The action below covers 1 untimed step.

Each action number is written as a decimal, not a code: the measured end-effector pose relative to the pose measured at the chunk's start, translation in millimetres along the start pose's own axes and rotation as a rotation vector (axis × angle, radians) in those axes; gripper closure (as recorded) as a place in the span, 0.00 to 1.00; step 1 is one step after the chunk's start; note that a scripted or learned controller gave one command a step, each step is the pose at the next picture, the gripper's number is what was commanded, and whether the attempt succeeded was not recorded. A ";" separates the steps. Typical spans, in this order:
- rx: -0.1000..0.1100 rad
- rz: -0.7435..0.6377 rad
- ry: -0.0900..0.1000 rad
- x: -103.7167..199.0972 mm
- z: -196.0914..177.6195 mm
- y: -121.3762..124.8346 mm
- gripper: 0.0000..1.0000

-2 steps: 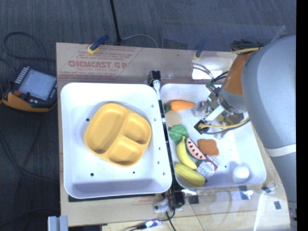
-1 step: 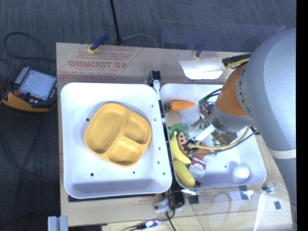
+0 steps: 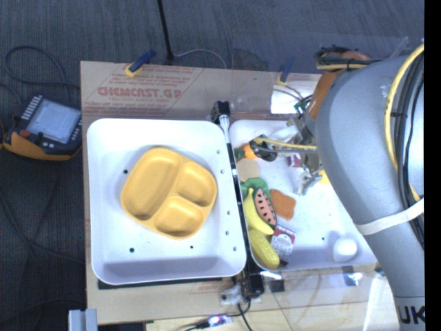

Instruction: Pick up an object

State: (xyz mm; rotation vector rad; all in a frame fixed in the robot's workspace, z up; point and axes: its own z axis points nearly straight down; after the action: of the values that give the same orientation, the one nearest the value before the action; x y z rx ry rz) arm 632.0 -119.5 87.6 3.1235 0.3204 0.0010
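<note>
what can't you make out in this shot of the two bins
- Gripper: camera view, small and tangled with cables; finger state unreadable.
- Right bin: its right side is covered by the grey arm.
- Toy pile by the banana: small pieces overlap, several unidentifiable.
- Handheld screen: display too small to read.

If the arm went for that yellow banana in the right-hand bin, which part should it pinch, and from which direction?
Probably its middle, coming straight down from above. The banana lies flat along the right bin's left wall, long and narrow, so fingers closing across its width would fit best. The watermelon slice lies against its right side and the wall crowds its left, leaving little room for a sideways approach.
</note>
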 end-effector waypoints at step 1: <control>-0.001 0.009 -0.027 23.1 0.9 -5.3 0.00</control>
State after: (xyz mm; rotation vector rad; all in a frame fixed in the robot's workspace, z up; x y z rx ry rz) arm 653.6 -109.6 86.8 3.1207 0.3052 -0.0403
